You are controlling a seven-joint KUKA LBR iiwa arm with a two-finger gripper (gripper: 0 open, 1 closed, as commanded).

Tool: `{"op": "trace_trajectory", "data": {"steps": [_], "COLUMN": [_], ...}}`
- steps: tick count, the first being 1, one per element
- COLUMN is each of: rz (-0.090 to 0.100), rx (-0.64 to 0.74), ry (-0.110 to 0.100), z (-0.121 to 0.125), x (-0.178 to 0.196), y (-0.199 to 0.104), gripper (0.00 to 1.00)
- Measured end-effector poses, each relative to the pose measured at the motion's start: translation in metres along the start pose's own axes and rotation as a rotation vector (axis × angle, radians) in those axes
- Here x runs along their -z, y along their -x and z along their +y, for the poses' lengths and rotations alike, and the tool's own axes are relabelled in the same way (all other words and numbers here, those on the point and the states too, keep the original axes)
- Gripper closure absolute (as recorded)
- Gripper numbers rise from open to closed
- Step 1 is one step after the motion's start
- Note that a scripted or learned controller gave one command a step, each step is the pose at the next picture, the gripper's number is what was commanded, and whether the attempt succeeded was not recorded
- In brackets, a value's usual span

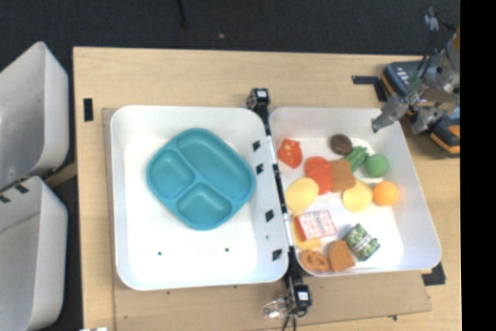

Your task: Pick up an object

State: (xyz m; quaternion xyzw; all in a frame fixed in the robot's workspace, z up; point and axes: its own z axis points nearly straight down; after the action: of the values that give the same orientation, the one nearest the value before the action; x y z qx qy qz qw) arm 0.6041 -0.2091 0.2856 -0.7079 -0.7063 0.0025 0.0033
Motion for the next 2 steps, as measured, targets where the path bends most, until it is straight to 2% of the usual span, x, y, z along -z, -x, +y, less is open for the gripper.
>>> {"op": "trace_trajectory", "data": {"steps": [1,2], "rz": [-0.002,-0.002], "rx": [0.002,0.002], "ry": [0.009,0.004], "z": [0.002,0.001], "x": [0.006,-0.039], "y": [-0.001,-0.005], "gripper": [0.00,0.00]}}
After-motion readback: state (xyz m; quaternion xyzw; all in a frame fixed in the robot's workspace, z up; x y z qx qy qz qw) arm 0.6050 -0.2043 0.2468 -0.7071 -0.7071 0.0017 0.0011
